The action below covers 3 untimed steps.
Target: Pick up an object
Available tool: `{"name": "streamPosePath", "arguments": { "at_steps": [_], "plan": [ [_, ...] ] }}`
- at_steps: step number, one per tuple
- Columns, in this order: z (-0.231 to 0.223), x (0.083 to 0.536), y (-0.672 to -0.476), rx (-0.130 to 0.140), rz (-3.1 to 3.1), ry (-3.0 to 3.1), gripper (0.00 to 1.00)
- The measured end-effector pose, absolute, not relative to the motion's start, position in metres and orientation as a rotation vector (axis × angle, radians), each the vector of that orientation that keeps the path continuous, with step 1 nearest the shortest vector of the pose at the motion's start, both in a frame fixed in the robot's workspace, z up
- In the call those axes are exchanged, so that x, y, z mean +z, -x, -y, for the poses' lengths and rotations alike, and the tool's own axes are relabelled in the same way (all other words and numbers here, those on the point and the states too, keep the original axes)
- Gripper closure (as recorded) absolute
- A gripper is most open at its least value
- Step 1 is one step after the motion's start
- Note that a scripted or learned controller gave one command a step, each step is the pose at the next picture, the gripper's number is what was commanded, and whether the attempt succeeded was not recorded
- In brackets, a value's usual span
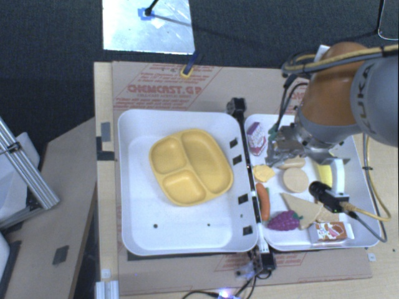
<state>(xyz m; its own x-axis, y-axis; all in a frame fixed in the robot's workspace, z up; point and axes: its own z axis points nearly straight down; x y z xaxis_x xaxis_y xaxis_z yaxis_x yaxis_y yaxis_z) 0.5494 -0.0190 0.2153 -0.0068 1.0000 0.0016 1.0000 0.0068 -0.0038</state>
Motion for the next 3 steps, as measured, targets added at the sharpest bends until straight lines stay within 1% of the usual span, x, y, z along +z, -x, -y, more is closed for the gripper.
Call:
{"name": "streamPosePath", "arguments": {
  "at_steps": [1, 2, 3],
  "plan": [
    [0.010, 0.217, -0.540, 0.000, 2.227, 2.214, 1.00],
    [0.002, 0.232, -0.544, -0.004, 2.230, 2.214, 1.00],
    [-0.005, 0.225, -0.536, -0.001, 2.228, 2.215, 1.00]
  ]
}}
